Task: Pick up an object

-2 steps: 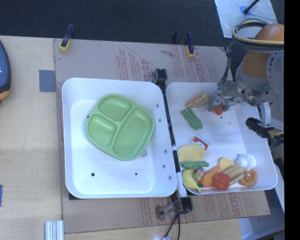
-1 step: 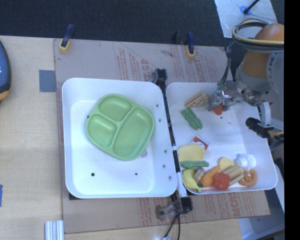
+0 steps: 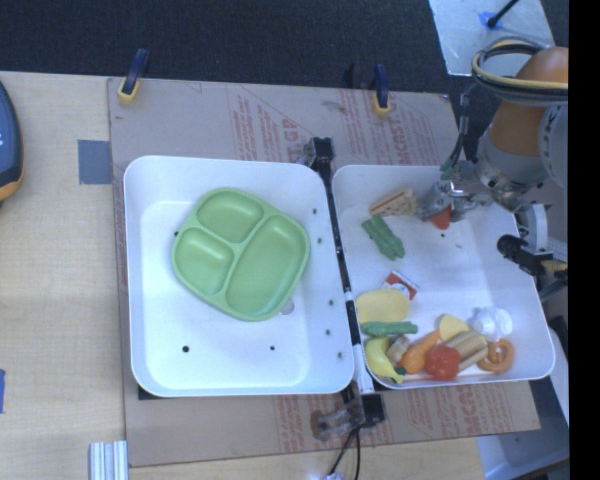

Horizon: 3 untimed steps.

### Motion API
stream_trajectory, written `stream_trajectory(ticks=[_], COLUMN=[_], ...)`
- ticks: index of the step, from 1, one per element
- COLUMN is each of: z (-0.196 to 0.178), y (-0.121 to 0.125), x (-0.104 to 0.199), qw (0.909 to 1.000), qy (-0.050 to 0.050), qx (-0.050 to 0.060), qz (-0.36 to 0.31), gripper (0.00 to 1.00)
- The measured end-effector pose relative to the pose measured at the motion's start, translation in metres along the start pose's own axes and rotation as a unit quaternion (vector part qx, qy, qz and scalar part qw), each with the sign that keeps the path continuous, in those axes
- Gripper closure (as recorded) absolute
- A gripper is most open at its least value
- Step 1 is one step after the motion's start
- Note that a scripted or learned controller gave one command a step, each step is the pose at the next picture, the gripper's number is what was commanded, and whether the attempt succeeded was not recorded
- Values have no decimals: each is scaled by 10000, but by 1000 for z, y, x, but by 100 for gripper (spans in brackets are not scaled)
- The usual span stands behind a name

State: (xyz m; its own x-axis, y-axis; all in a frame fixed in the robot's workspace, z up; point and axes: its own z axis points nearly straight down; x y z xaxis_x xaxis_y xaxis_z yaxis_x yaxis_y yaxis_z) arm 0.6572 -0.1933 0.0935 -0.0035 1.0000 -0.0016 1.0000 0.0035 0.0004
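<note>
The gripper (image 3: 442,211) hangs low over the far right corner of the right-hand shallow white bin (image 3: 515,288), just beside a small red piece (image 3: 441,221) (whether it is clamped on it, I cannot tell). Immediately to its left in view lies a tan wedge-shaped sandwich toy (image 3: 394,204); the green ribbed pickle toy (image 3: 382,236) lies nearer the bin's middle, long axis slanting.

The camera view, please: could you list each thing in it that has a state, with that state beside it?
Green divided plate: flat, right way up, in the left bin.
Hand: low over the right bin's far edge, beside the sandwich piece.
Green pickle: lying loose, apart from the hand.
Toy food pile: heaped in the right bin's near corner.
</note>
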Motion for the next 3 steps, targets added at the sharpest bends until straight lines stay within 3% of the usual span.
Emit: stream_trajectory(ticks=[1, 2, 3], z=[-6, -15, 0], y=[-1, -1, 0], x=[-19, -19, 37], qw=[10000, 10000, 10000], qy=[-2, 0, 1], qx=[5, 0, 19], qz=[5, 1, -28], gripper=[100, 100, 100])
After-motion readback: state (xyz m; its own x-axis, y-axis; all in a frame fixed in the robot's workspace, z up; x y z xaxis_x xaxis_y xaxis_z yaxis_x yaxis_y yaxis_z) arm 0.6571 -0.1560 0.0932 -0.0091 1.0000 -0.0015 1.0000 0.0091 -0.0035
